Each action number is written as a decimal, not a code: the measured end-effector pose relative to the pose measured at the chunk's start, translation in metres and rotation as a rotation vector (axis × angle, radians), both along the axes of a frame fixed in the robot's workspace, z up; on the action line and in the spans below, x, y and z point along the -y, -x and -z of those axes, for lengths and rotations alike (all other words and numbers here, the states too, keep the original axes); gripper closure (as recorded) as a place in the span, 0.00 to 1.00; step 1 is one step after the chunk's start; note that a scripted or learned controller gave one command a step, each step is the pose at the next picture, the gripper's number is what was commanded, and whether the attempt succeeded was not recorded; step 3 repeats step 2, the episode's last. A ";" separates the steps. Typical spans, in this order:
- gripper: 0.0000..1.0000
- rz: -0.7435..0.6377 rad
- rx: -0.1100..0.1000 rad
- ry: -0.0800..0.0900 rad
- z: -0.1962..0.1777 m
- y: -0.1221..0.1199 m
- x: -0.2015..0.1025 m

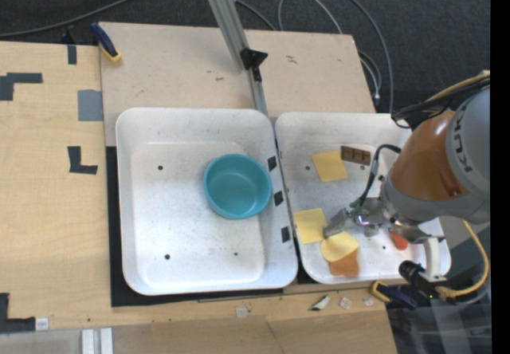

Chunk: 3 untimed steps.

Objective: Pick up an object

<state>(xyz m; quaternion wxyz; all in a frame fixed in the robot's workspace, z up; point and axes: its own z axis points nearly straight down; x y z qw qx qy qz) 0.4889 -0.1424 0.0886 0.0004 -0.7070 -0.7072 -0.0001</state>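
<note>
My gripper [344, 222] hangs low over the right bin [296, 137], near its front half. Just left of it lies a yellow square piece [309, 226]. Right below it sits a yellow rounded piece [339, 245], resting on an orange block [345, 265]. Further back in the same bin are another yellow square [329, 166] and a small brown block [356, 155]. A small red thing [398, 242] peeks out beside the wrist. I see nothing lifted off the bin floor. The arm's orange band [426, 165] covers the bin's right side.
A teal bowl [237, 185] stands in the left bin [135, 209], toward its right wall. A slanted metal rail [231, 17] crosses the board behind the bins. Cables run along the back, and small scraps [320, 304] lie on the bench in front.
</note>
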 end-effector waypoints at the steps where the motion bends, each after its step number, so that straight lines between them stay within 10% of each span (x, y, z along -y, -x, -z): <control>1: 1.00 -0.002 -0.002 -0.001 -0.010 0.000 -0.001; 3: 1.00 -0.001 0.004 0.001 -0.073 0.002 -0.002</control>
